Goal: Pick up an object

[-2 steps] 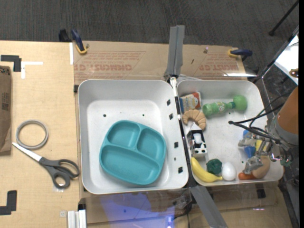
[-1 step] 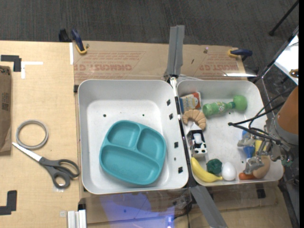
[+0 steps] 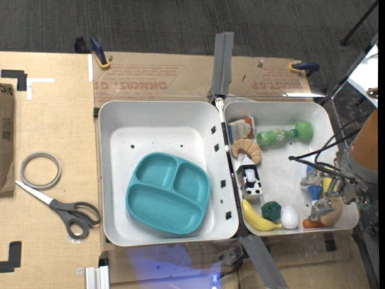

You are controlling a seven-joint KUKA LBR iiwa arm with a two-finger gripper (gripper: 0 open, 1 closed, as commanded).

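The right bin (image 3: pixel 278 106) holds several small items. A green bottle (image 3: pixel 283 135) lies at the back, with a croissant (image 3: pixel 248 148) and a small carton (image 3: pixel 242 127) to its left. A black-and-white toy (image 3: pixel 249 182) sits by the left wall. Along the front lie a banana (image 3: pixel 258 217), a dark green piece (image 3: pixel 271 210), a white egg (image 3: pixel 290 217) and a small orange-red item (image 3: pixel 308 223). My gripper (image 3: pixel 323 205) hangs low over the bin's front right corner, right above a tan round object (image 3: pixel 332 214) and beside the orange-red item. Nothing visibly hangs from it.
The left bin (image 3: pixel 108 161) holds a teal divided plate (image 3: pixel 168 192). Scissors (image 3: pixel 66 209) and a tape ring (image 3: pixel 40 169) lie on the bench to the left. Black cables (image 3: pixel 313 155) run from the arm across the right bin's right side.
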